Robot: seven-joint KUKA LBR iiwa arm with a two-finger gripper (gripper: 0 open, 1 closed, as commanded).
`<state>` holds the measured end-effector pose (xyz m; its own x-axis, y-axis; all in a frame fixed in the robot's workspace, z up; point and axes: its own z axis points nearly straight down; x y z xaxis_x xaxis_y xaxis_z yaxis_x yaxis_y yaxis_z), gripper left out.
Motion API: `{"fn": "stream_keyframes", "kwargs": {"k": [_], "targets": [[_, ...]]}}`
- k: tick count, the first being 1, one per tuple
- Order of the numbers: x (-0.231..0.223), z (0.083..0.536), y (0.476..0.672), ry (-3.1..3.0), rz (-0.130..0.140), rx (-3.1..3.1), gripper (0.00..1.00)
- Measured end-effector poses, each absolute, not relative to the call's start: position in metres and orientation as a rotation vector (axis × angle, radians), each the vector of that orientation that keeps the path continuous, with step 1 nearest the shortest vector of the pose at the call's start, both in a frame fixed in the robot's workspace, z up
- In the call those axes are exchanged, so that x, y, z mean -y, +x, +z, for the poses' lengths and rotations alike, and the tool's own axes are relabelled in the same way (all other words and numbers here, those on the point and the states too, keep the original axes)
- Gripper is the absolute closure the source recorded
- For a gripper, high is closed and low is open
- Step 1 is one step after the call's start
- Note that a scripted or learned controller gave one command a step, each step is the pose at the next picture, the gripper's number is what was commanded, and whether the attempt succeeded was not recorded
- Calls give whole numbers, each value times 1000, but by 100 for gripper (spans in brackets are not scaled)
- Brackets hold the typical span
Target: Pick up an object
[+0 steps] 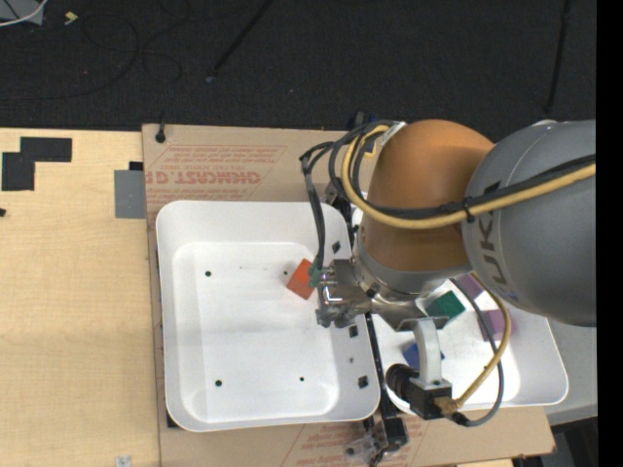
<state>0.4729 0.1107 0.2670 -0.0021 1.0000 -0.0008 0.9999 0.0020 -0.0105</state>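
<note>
Orange block (300, 279) is the obvious target: it sits in the left bin (185, 309), toward the right wall, partly tucked under my wrist hardware. My gripper (331, 305) is somewhere below the orange band, right beside the block, but the arm body hides the working end, so I can't tell from here whether it's spread, closed, or on anything. Not claiming a hold. The right bin (545, 382) has a green piece (448, 305), something purple (492, 309) and a blue bit (411, 356), all mostly covered by the arm. My read on doing this step well: centre over the block, not its near edge, since it lies close to the divider between the bins and an off-centre close would likely just shove it against the wall. Square up to the block's flat sides, as it looks rotated. Descend straight, close only once low enough to straddle it, then lift vertically. Risk: clipping the bin rim on approach.
</note>
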Motion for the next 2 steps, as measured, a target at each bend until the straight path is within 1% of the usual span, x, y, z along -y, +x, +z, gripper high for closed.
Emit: {"fn": "stream_keyframes", "kwargs": {"k": [1, 2], "targets": [[-65, 334, 502, -2227, -2, 2221, 100], [-53, 321, 486, -2220, 8, 2218, 100]]}}
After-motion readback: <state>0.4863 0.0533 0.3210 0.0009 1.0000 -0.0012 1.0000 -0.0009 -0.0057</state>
